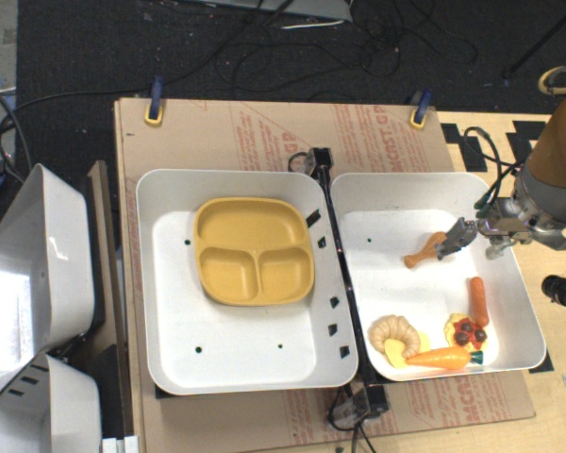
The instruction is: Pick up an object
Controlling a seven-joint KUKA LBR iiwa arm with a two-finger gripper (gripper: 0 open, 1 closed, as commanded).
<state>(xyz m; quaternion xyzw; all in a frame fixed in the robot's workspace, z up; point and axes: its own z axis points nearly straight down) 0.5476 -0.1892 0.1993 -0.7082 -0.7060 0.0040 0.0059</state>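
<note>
Two white bins sit side by side on the surface [264,130]. The left bin [170,281] holds a yellow divided plate [255,251]. In the right bin [396,229], the tool [456,237] reaches in at a brown drumstick toy [424,251], seemingly closed around its end, though it is hard to be sure. A sausage [478,300], carrot [439,356], croissant [394,331] and pizza slice [469,332] lie nearer the front.

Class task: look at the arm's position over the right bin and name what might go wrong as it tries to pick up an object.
The end effector sits at the very tip of the drumstick toy, so an off-centre grip might slip. It is also near the right bin's rim, where the arm could bump the wall.
</note>
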